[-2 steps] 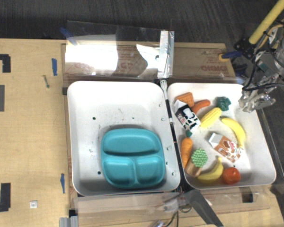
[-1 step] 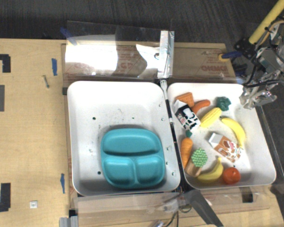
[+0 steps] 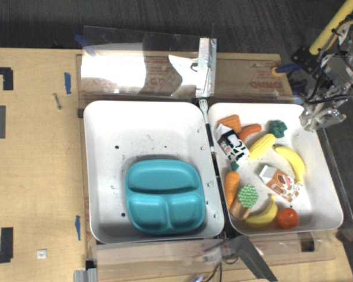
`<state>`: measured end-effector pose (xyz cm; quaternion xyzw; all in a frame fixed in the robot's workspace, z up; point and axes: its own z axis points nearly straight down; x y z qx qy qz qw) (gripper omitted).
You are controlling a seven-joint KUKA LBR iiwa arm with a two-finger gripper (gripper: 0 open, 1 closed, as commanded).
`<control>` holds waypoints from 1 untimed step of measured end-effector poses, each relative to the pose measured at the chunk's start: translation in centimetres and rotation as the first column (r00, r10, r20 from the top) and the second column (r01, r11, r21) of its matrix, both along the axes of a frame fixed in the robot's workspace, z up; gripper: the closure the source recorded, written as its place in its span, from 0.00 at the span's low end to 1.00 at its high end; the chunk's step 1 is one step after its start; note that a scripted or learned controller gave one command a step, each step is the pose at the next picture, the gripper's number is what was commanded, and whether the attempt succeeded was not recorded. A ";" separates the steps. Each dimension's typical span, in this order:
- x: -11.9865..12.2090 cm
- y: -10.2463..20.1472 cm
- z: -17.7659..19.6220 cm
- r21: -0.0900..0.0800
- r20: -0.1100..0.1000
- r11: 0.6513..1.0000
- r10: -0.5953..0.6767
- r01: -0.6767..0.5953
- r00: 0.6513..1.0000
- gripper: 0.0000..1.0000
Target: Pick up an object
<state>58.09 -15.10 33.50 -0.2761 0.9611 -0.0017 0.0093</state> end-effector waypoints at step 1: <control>0.2 0.0 1.0 0.000 0.008 1.000 -0.002 0.002 1.000 1.00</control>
